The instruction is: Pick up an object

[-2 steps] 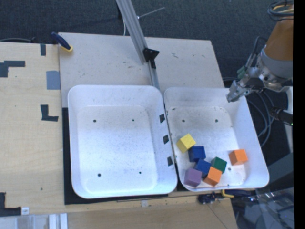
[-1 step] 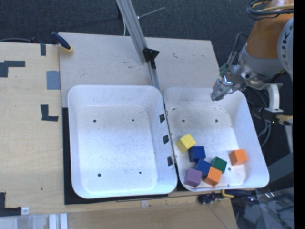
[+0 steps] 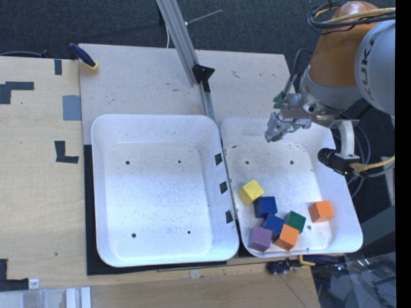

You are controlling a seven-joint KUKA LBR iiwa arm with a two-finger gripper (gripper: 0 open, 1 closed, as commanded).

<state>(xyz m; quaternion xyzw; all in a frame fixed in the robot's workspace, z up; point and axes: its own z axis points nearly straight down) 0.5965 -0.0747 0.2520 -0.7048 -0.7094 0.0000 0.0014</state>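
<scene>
From where I stand, the grey arm (image 3: 359,56) with its orange band comes in from the right and hangs over the far end of the right bin (image 3: 334,239). Its gripper (image 3: 277,132) sits just above the bin's back rim, pointing down and a little leftward — whether it is released or clenched I cannot tell from here, the tip is too small and blurred. Nothing shows between it and the bin floor.

The blocks all lie at the near end of that same bin, well apart from the gripper. A yellow cube (image 3: 252,190) sits nearest the divide between the bins. Just beside it, toward the front, is a blue cube (image 3: 265,206), and a second blue cube (image 3: 273,224) lies just in front of that. A green cube (image 3: 295,220) is pressed against the second blue one, with an orange cube (image 3: 288,236) in front of them and a purple cube (image 3: 260,238) at the front-left of the cluster. Another orange cube (image 3: 320,210) stands alone — off to the right, near the bin's side wall.

The left bin (image 3: 103,133) sits alongside, touching the right one along their shared edge. A slanted metal bar (image 3: 176,27) runs down from the top toward that join.
</scene>
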